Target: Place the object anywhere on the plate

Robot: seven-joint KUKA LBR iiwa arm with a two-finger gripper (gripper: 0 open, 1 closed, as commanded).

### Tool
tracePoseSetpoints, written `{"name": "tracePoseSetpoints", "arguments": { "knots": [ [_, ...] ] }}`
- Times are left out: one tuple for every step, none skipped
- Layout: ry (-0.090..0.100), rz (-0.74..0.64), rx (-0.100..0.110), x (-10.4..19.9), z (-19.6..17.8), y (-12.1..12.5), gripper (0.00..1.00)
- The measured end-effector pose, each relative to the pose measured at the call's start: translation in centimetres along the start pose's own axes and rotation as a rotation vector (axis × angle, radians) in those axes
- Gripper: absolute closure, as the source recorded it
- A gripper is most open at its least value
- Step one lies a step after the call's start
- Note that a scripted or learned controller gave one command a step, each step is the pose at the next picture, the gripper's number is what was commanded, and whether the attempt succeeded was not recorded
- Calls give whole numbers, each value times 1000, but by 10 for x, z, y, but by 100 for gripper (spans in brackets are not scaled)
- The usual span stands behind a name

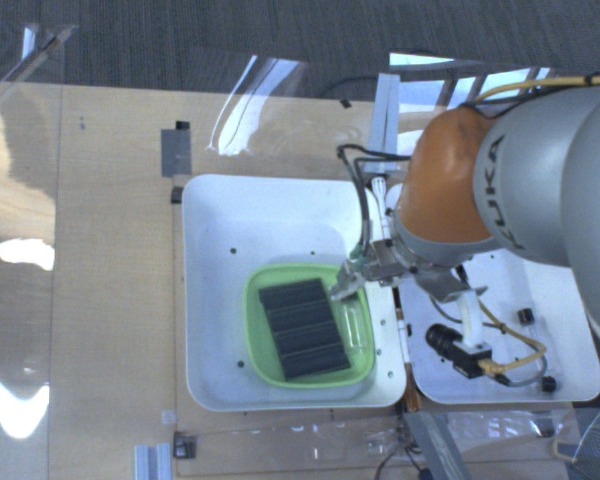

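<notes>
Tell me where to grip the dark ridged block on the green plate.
Judging by shape, grip the dark ridged block across its narrower width, on the long side edges, coming straight down from above. It lies flat on the green plate, slightly angled, so turn the gripper to match.

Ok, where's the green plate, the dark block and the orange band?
green plate (255,313), camera view, left rim.
dark block (302,328), camera view, middle of its top.
orange band (448,188), camera view, its rounded middle.

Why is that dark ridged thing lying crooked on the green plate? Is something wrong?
Nothing looks broken or spilled. The dark ridged block lies flat on the green plate in the left bin, just turned at a slant to the plate's edges. The tool is at the plate's upper right rim.
</notes>
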State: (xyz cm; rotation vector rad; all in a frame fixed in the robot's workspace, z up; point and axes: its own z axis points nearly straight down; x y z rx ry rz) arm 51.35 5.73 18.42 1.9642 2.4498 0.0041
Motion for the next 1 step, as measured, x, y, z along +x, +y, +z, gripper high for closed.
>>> {"name": "tracePoseSetpoints", "arguments": {
  "knots": [
    [0, 20, -5, 38, -53, -7, 0]
  ]
}}
